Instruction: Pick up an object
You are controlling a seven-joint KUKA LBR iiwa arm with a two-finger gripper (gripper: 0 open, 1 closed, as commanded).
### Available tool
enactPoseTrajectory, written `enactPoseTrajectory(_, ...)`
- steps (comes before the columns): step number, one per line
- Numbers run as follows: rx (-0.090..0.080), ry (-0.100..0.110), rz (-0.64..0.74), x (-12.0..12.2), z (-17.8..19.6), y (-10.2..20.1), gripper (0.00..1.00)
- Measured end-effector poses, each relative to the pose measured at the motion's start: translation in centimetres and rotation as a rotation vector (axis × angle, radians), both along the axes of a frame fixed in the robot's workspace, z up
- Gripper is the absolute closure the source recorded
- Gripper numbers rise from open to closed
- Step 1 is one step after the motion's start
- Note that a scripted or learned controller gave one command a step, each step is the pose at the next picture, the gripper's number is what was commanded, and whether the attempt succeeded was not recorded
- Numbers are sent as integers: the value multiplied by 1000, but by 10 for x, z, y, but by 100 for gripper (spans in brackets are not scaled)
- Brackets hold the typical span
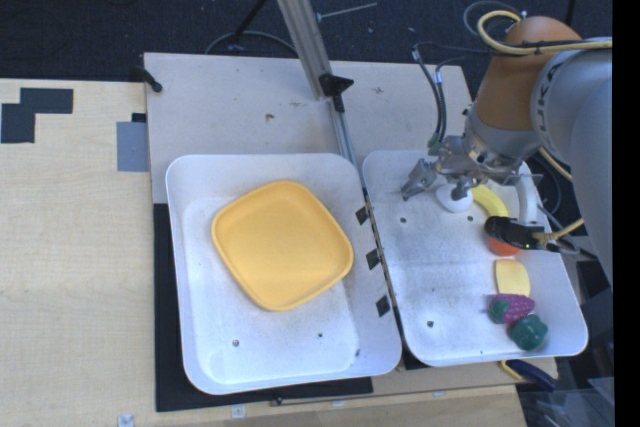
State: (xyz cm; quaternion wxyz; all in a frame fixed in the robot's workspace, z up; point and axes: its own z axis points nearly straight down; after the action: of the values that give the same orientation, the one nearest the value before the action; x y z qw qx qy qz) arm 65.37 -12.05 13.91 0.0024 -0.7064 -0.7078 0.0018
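Green toy point(528, 331) and purple toy point(511, 307) lie clustered at the right bin's point(440, 315) near corner, well clear of the gripper point(457, 183), positioned over its far end; jaw state indeterminate.

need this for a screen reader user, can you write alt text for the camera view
A grey robot arm's gripper hangs over the top of the right white bin, near toy foods lined along that bin's right side: a banana, a yellow block, a purple berry. The left white bin holds a yellow square plate.
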Motion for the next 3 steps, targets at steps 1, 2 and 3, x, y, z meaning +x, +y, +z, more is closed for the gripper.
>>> enactPoseTrajectory(1, 0, -2, 0, -1, -50, 1, 0)
enactPoseTrajectory(2, -1, -6, -1, 0, -38, 0, 100)
enactPoseTrajectory(3, -1, -10, -2, 7, 21, 5, 100)
